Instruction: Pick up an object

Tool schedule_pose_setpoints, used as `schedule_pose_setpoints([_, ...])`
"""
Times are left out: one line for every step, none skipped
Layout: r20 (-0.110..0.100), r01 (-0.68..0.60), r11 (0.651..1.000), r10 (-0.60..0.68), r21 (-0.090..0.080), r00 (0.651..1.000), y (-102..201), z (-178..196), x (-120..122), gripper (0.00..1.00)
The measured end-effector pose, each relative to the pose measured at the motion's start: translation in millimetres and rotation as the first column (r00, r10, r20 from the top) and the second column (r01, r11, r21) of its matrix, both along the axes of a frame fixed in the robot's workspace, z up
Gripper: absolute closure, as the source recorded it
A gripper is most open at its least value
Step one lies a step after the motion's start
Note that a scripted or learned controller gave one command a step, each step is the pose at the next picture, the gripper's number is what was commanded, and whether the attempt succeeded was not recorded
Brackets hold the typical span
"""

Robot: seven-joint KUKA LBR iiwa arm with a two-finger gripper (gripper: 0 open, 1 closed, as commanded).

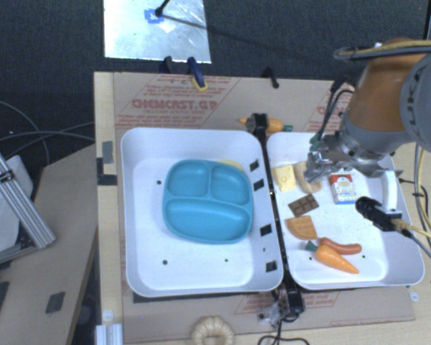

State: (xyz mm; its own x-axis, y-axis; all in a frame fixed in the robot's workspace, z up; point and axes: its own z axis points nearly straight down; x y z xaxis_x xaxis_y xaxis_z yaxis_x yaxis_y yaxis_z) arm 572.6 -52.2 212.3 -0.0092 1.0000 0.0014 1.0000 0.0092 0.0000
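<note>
1. Gripper [317, 165]: low over the right bin [406, 261], beside the cheese wedge [284, 177]; whether its opening is wide or narrow cannot be told.
2. Right bin contents: cheese wedge, chocolate bar [303, 205], small red-and-white carton [343, 189], carrot [332, 256], sausage [340, 247].
3. Left bin [140, 214]: blue divided plate [207, 200].

I see two white bins [151, 264]: the left carries a light blue divided plate [207, 200]. In the right, a pale yellow cheese wedge [284, 177], dark brown chocolate square [303, 205], orange carrot [333, 258], red-and-white small box [343, 189]. My arm [388, 99] is grey, banded orange.
</note>
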Motion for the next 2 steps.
schedule_pose_setpoints([0.000, 0.001, 1.000, -0.001, 0.000, 1.000, 27.8, 4.1, -17.7, 1.00])
schedule_pose_setpoints([0.002, 0.003, 1.000, -0.003, -0.001, 1.000, 24.3, 12.3, -8.4, 1.00])
